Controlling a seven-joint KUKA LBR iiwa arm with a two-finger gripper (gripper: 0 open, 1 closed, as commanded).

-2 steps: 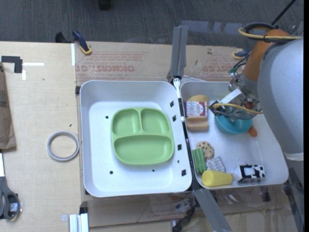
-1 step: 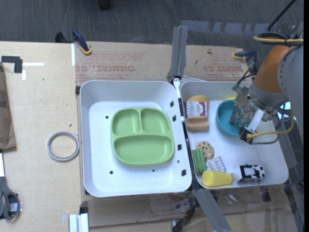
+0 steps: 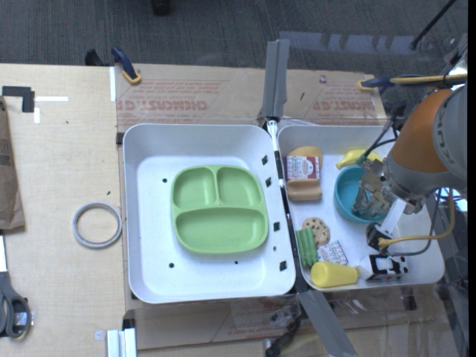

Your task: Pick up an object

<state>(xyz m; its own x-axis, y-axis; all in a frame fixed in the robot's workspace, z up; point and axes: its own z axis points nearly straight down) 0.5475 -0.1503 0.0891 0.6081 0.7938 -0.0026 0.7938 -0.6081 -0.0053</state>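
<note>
The gripper (image 3: 366,199) is seen lowered into the right bin (image 3: 424,274), over the blue bowl (image 3: 346,195), with the yellow banana (image 3: 351,157) just beyond it. Whether the jaws are apart or together cannot be told, and nothing is seen between them. The step in hand is judged to be the descent onto a chosen object, probably the bowl. A firm closing on its rim is called for next, then a straight lift. The green divided plate (image 3: 219,209) lies alone in the left bin (image 3: 141,222) on the counter (image 3: 59,169).
</note>
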